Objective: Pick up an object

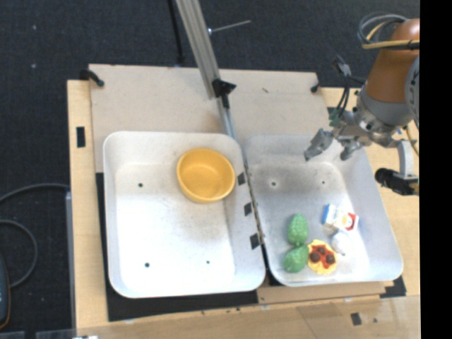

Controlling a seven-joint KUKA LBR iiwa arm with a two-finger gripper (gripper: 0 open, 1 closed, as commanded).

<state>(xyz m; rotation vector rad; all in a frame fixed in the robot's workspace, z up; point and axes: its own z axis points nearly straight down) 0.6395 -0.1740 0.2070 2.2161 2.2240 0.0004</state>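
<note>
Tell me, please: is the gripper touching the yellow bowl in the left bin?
Apart. The camera view shows the gripper above the right bin's far side, while the yellow bowl sits in the left bin, well separated.

A yellow-orange bowl (pixel 205 174) is seen in the white left bin (pixel 134 260), whose floor is dusted with grey. In the white right bin (pixel 374 210), greyer at its middle, two green lumps (pixel 297 241) are shown beside a yellow, red and black item (pixel 323 256) and a white, blue and red packet (pixel 340 219). The arm (pixel 390 69) at the upper right is coloured orange above grey. The bench (pixel 162 97) is pale tan.
</note>
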